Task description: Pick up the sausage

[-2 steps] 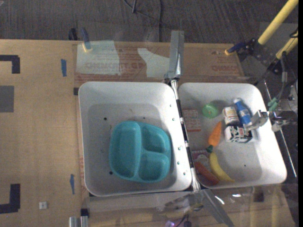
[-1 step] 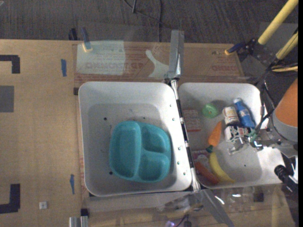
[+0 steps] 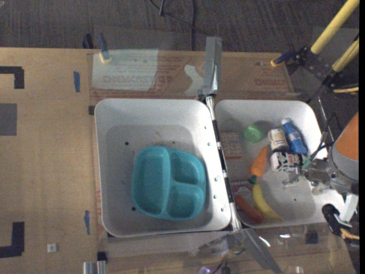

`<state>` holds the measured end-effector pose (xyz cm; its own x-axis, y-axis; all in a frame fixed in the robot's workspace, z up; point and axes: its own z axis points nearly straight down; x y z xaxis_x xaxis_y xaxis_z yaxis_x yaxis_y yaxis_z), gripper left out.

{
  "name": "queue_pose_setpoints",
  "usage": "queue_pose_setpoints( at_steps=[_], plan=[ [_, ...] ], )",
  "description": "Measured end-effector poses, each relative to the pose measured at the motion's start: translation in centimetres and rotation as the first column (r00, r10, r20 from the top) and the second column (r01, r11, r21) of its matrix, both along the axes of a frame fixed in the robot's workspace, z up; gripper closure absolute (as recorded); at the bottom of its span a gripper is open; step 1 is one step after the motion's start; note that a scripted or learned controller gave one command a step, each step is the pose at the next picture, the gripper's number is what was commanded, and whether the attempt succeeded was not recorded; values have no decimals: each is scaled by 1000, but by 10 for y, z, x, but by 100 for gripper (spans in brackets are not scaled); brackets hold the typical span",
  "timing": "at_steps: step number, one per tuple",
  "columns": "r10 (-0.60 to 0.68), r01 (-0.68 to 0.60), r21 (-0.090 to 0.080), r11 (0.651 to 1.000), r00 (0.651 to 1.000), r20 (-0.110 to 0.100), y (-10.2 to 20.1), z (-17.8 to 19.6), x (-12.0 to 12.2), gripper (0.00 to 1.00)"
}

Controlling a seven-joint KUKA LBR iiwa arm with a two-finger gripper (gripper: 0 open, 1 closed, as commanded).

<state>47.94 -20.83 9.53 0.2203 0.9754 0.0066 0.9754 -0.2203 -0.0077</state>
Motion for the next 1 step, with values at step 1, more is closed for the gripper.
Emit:
queue_pose_setpoints(
  at_steps=[1],
  plan=[
    [-1,1,1,1000,1000,0,0,0,0,0]
  ],
)
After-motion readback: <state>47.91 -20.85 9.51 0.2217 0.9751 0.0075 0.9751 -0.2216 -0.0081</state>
